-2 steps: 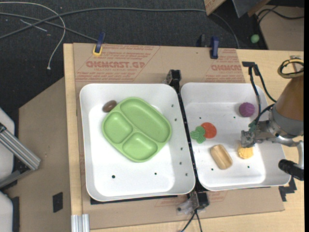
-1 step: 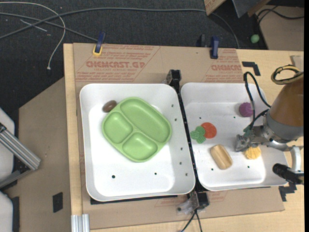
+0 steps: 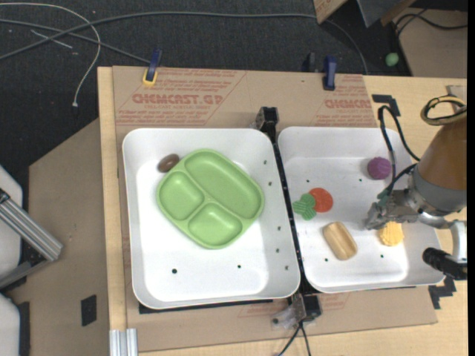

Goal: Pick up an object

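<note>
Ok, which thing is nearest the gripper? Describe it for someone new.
Look in the right bin, near its right wall. Under the gripper lies a small yellow object. Its neighbours differ: a tan bread roll to its left, a purple ball above.

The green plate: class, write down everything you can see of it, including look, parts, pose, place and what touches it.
The green plate is light green and looks like smooth plastic, with rounded corners and raised ridges dividing it into three compartments, all bare. It lies flat, turned at a slant, in the left bin, toward its upper middle. A small brown object sits at its upper left edge, touching or nearly so.
</note>
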Available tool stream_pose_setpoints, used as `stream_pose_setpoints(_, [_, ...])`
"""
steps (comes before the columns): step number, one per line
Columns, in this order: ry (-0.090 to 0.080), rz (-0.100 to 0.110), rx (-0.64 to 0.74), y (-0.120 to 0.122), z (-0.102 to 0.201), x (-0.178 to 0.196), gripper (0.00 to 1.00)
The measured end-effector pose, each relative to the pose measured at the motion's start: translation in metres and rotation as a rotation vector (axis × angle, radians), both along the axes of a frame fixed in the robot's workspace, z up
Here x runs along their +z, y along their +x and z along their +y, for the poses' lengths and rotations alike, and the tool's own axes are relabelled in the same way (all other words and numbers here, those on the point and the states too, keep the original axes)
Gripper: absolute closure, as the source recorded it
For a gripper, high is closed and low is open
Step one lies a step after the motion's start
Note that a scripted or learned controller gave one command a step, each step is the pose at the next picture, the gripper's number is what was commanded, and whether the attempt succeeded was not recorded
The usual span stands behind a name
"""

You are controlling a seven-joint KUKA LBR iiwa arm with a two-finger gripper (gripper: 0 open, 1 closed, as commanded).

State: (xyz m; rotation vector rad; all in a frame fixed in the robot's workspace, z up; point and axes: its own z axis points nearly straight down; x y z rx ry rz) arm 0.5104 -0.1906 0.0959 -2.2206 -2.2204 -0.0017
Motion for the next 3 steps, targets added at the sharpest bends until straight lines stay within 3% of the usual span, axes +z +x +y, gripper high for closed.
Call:
stream_pose_setpoints(2, [-0.005,-0.008,0.002,0.008,-0.001,0.129,1.0])
stream_pose_setpoints(3, [-0.004,-0.006,0.002,0.009,-0.001,0.17,1.0])
